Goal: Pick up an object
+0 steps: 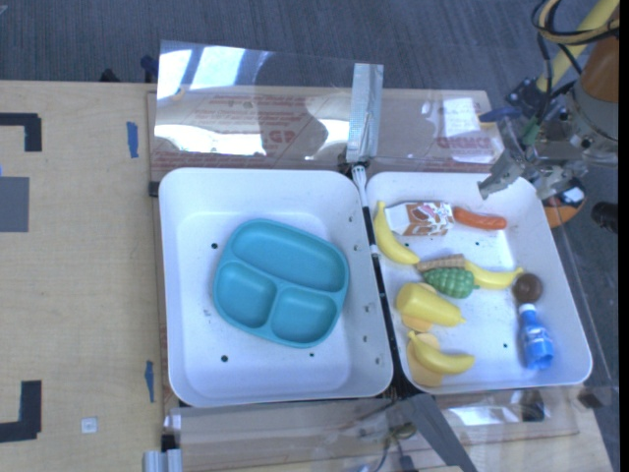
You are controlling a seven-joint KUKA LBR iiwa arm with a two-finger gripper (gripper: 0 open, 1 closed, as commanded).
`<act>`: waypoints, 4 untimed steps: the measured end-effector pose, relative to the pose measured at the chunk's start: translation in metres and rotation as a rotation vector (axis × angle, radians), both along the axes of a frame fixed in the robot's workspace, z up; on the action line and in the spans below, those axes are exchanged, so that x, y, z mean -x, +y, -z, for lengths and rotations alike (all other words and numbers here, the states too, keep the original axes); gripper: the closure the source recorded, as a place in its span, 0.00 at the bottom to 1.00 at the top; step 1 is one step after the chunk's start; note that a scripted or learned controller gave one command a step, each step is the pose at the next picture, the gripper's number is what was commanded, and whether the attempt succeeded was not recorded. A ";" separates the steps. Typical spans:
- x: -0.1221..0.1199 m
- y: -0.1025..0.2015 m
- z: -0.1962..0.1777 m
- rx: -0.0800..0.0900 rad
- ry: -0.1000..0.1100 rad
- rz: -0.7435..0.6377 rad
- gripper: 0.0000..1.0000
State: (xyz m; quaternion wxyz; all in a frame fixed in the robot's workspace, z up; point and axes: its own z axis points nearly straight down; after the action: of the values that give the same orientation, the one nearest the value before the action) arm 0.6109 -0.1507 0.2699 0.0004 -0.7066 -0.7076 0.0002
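Nearest the camera, in the right bin (575,347), a yellow toy banana (439,359) lies by the front wall, with a blue bottle (534,337) beside it near the right wall. Both sit well forward of the tool (503,177), which hangs over the far right corner of that bin, at its back rim. Whether the tool is spread or pressed together cannot be told; the view shows nothing between its fingers.

Closest to the tool is an orange-red carrot-shaped toy (480,220), just in front of it and slightly to the left. A white and brown snack packet (428,218) lies left of the carrot. A second yellow banana (389,240) curves along the bin's left wall, further left of the tool. Forward of the carrot sit a tan strip (441,262), a green knobbly toy (452,282), a third banana (499,277) and a brown round object (528,287). A yellow pepper-like toy (427,306) lies in front of the green one.

The left bin (187,293), well to the tool's left, holds a teal divided plate (280,282) with three compartments. Both bins rest on the bench (69,293).
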 end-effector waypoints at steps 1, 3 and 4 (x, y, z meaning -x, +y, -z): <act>-0.045 -0.048 0.159 -0.001 0.014 0.106 0.00; -0.027 -0.054 0.182 -0.011 -0.007 -0.018 0.00; -0.028 -0.056 0.170 -0.004 -0.009 -0.019 1.00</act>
State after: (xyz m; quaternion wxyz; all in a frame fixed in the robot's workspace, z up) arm 0.6389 -0.2069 0.0994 -0.0014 -0.6999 -0.7142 -0.0041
